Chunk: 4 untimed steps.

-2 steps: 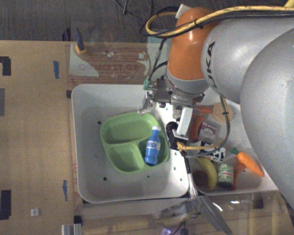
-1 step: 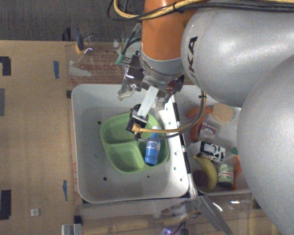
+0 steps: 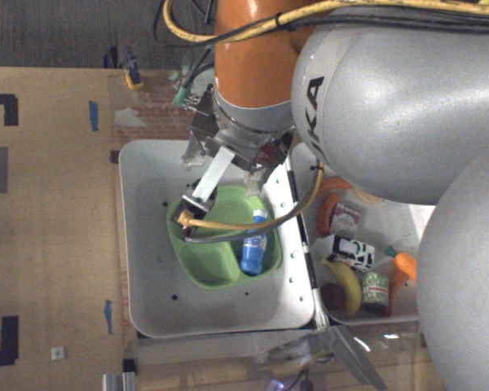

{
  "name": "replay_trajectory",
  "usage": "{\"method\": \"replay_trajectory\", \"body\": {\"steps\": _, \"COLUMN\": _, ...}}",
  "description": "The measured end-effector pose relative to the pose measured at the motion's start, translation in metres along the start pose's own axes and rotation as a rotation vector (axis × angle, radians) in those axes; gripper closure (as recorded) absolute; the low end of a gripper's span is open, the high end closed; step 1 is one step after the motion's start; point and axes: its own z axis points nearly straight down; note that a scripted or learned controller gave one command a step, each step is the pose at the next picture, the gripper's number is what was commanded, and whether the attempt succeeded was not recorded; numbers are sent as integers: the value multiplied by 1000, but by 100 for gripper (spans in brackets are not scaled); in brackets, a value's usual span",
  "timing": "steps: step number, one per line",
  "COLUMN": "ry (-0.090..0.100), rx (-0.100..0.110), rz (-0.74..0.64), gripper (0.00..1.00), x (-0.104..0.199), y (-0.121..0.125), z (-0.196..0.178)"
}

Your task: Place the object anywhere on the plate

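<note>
Gripper (image 3: pixel 243 160) hangs over the upper edge of the one green divided plastic plate (image 3: pixel 228 210), and from this angle nobody can tell whether it is open or closed. One blue plastic bottle (image 3: pixel 254 244) lies on the plate's right side. Two shallow white bins on show: the plate's bin (image 3: pixel 147 218) around it, and the neighbouring bin (image 3: pixel 391 218) to the plate's right. That one carries one yellow banana (image 3: pixel 346 283), one green can (image 3: pixel 375 292), one orange carrot (image 3: pixel 403 265) and one black-and-white box (image 3: pixel 352 251).
</note>
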Motion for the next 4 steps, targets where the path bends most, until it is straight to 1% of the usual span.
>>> {"method": "replay_trajectory", "body": {"steps": 1, "ry": -4, "rx": 5, "rz": 262, "gripper": 0, "x": -27, "y": -55, "z": -16}}
{"method": "replay_trajectory", "body": {"steps": 2, "ry": -4, "rx": 4, "rz": 262, "gripper": 0, "x": -27, "y": -55, "z": -16}}
{"method": "replay_trajectory", "body": {"steps": 3, "ry": -2, "rx": 4, "rz": 104, "gripper": 0, "x": -18, "y": -29, "z": 98}}
{"method": "replay_trajectory", "body": {"steps": 4, "ry": -3, "rx": 5, "rz": 233, "gripper": 0, "x": -9, "y": 0, "z": 193}}
